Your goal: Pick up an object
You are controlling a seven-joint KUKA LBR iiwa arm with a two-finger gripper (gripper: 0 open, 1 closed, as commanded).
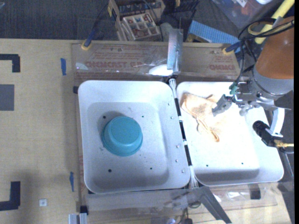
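Nearest, toward the left bin's (93, 97) front-left part: an upside-down teal bowl (122, 135), well apart from everything else. Farther back, in the right bin's (243, 171) rear-left corner: a crumpled tan cloth (200, 112), lying flat. Just beside its right end, above the bin's rear edge: the gripper (223, 104). How far open, cannot tell; nothing seen held.

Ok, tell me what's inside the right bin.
In the right bin lies a crumpled tan cloth, near its upper left corner. The gripper hangs over the cloth's right edge, covering a little of it. What lies under the cloth is hidden.
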